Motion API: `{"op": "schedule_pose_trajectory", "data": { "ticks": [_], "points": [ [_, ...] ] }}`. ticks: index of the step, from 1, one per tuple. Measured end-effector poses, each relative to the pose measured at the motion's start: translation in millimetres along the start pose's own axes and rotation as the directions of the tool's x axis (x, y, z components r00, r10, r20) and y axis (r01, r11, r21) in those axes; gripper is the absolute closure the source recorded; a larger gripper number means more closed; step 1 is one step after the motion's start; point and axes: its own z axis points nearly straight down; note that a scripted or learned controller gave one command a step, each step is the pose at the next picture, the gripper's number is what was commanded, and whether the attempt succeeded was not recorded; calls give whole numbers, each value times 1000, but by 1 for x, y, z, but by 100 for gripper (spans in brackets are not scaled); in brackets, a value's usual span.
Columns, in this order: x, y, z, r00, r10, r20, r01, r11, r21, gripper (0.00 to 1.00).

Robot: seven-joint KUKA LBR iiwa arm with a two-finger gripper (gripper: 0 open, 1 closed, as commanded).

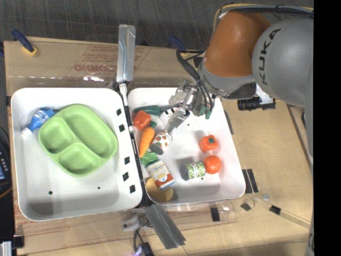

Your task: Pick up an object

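**Gripper over right bin, nothing seen in its grasp**

Gripper point(181, 111) hangs over the upper middle of the right bin point(234, 164), pointing down-left. Can't tell how far it's open; nothing visible between its fingers.

Right bin contents, relative to gripper:
- red pepper-like toy point(141, 119) to its left, by the bin's left wall
- dark green piece point(152, 110) just left of it
- carrot point(146, 140) below-left, tilted
- small white patterned object point(162, 140) just below the tips, closest thing
- small carton point(160, 174) further below, tan round piece point(160, 192) under that
- green can point(195, 170) lying on its side, touching an orange ball point(212, 164), below-right
- tomato-like toy point(209, 143) to the right and below

Left bin point(32, 196), well left of gripper: green divided plate point(78, 138), blue crumpled item point(38, 118) tucked at its upper-left edge.

Metal divider post point(126, 52) stands between the bins at the top. Blue clamp point(25, 41) at the desk's point(277, 175) far-left corner.
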Motion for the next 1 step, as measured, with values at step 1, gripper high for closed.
{"op": "schedule_pose_trajectory", "data": {
  "ticks": [1],
  "points": [
    [4, 73, 39, 986, -167, -6, 167, 986, -1, 0]
  ]
}}
